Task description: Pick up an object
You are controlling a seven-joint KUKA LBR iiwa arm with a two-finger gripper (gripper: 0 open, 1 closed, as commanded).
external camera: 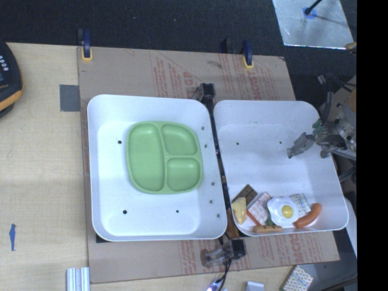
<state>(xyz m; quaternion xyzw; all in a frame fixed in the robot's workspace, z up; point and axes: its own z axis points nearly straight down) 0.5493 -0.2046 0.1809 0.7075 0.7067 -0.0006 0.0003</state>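
My gripper [311, 149] hangs over the right side of the right bin [267, 104], open, with nothing between its fingers. Several small toy foods are bunched in that bin's near corner, well below the gripper. Among them are a fried egg [284, 211], an orange-red sausage [307, 216], a yellow cheese wedge [240, 211], a red-and-white packet [259, 209] and a dark brown piece [245, 194]. A thin orange stick [267, 228] lies against the near wall. The gripper touches none of them.
The left bin [97, 162] holds a green divided plate [163, 156] at its middle. Both bins sit on a cardboard sheet [151, 71] held at the back by two clamps [86, 44]. A black-and-orange device [7, 80] lies at the far left edge.
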